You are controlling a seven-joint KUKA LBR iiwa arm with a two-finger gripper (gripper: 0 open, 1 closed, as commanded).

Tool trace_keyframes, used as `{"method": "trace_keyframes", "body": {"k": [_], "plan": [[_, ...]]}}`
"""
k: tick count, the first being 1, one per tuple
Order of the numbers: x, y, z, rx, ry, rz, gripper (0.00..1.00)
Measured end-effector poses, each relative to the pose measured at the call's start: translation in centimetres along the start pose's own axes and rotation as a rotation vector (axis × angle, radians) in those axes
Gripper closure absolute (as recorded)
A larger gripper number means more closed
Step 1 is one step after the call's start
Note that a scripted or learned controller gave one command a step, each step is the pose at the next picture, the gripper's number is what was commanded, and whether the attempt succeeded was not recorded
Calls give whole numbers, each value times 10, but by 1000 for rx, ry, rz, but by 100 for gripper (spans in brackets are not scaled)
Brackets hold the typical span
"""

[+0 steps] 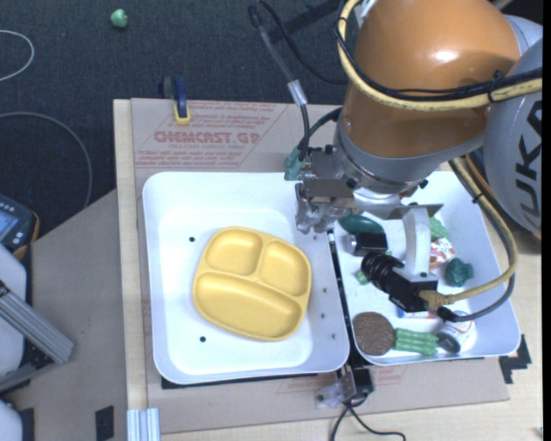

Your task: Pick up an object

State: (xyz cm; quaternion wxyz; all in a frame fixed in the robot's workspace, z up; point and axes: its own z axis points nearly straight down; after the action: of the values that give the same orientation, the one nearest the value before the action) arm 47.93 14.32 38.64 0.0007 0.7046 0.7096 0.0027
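My gripper (312,217) hangs low over the wall between the two bins, at the upper right corner of the left bin (164,258). A yellow divided plate (252,282) lies in the middle of that bin, down and left of the gripper. Just right of the gripper, in the right bin (495,297), lies a dark teal object (363,227), partly hidden under the wrist. A brown round disc (373,332) and a green ridged piece (417,343) sit at that bin's front. The arm's big orange band covers the back of the right bin.
A white piece (417,238), a colourful packet (442,251) and a teal lump (457,271) lie at the right bin's right side. A brown board (207,133) lies behind the bins. A small green ball (120,16) rests on the dark floor far left.
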Motion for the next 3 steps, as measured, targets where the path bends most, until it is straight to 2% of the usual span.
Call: {"method": "trace_keyframes", "body": {"k": [1,2,3], "plan": [[-96,-5,176,23,-8,18,100],[21,0,96,-3,4,-7,100],[17,28,182,14,-6,8,100]]}}
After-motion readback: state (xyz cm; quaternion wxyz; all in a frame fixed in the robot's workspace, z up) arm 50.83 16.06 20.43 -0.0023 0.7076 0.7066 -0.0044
